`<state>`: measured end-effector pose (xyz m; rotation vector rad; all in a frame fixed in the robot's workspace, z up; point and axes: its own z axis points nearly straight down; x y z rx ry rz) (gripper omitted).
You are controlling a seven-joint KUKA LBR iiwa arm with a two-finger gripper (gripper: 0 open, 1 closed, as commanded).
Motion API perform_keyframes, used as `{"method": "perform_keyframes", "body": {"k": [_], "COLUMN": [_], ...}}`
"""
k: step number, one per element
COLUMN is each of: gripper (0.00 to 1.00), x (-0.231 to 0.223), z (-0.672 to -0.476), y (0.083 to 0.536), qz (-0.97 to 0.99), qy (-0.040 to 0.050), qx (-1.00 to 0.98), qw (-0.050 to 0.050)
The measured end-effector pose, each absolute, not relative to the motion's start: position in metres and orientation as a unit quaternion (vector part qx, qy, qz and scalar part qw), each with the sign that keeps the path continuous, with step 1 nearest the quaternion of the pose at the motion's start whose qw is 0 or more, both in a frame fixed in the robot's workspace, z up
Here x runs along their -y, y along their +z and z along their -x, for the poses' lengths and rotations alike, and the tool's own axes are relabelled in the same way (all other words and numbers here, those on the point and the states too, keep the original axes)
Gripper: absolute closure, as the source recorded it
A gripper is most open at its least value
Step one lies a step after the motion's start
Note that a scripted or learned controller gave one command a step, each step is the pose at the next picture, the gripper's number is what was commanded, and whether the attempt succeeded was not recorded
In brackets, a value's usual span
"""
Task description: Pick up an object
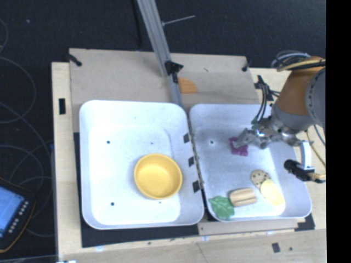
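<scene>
Purple object (239, 147) (small, crumpled) under tool (245, 138)

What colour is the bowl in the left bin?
Yellow. The bowl sits in the left bin, seen clearly in the camera view.

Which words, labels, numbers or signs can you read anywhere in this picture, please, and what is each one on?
None can be read.
The lit screen at the lower left glows blue, but anything on it is too small and blurred to read.
The yellow bowl, the bins, the objects near the pincer and the arm's orange band show no lettering.
</scene>
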<state>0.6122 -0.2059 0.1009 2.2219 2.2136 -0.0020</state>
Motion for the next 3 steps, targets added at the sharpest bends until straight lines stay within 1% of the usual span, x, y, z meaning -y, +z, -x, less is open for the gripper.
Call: {"method": "perform_keyframes", "body": {"k": [1, 2, 3], "gripper": [1.0, 1.0, 1.0], "x": [0.206, 0.209, 0.209], "z": [-0.614, -0.616, -0.615], "y": [0.115, 0.18, 0.225], "qz": [-0.709, -0.707, -0.706], "qy": [0.0014, 0.0025, 0.0022], "qx": [-0.706, -0.707, -0.708], "qw": [0.004, 0.004, 0.003]}}
